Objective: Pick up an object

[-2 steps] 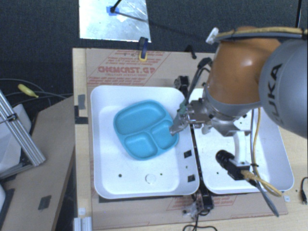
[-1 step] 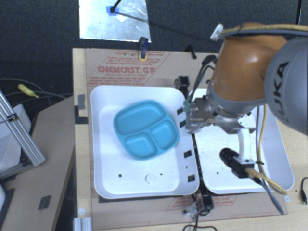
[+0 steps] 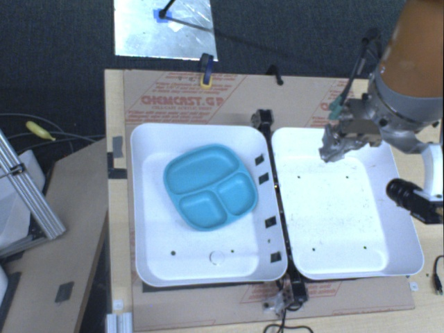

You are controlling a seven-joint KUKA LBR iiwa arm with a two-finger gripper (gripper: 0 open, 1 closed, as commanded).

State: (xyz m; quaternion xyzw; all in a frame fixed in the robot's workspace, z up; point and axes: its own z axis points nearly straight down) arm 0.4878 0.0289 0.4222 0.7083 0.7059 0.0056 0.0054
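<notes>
Inside left bin (image 3: 149, 255), blue plate (image 3: 210, 186) lies diagonally.

We see a blue divided plate (image 3: 210, 186) with the smooth, faintly glossy look of moulded plastic, lying in the left bin (image 3: 149, 207), whose white walls look like the same slick plastic, as do those of the right bin (image 3: 388, 255) beside it. Under both bins we make out a tan board (image 3: 184, 92), matt like cardboard with red print, and beyond it a crinkled silvery sheet (image 3: 142, 26) that shines like foil on dark, rough, carpet-like floor (image 3: 55, 47). Above the right bin the gripper (image 3: 334, 148) looks like dull grey metal, the arm's orange band (image 3: 418, 44) smooth and satin.
</notes>
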